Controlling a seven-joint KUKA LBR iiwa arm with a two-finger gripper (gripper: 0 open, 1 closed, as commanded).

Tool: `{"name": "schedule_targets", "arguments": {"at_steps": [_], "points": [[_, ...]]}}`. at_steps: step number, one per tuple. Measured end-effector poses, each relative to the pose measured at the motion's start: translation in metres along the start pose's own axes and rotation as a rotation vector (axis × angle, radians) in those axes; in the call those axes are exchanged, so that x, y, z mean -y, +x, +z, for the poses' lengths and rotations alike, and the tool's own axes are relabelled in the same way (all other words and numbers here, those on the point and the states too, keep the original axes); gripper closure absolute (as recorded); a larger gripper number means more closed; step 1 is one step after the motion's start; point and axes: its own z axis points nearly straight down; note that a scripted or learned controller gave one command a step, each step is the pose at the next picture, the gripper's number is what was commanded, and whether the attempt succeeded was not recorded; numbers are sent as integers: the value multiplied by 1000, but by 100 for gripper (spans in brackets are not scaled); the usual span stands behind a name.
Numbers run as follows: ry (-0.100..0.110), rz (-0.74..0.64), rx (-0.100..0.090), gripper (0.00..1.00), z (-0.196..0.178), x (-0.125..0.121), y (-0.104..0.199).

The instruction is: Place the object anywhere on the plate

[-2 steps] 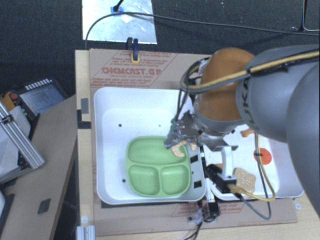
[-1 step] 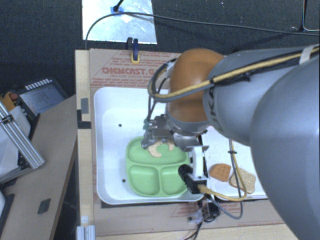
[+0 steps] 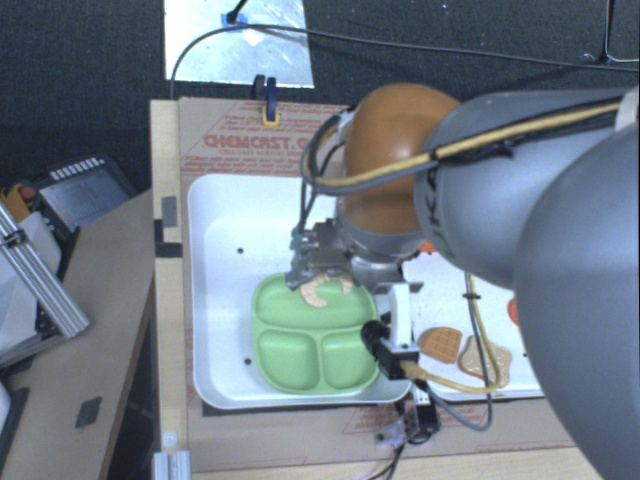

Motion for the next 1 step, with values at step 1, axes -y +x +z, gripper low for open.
{"name": "schedule_targets", "arguments": {"at_steps": [1], "points": [[1,0,1,0,1,0,0]]}}
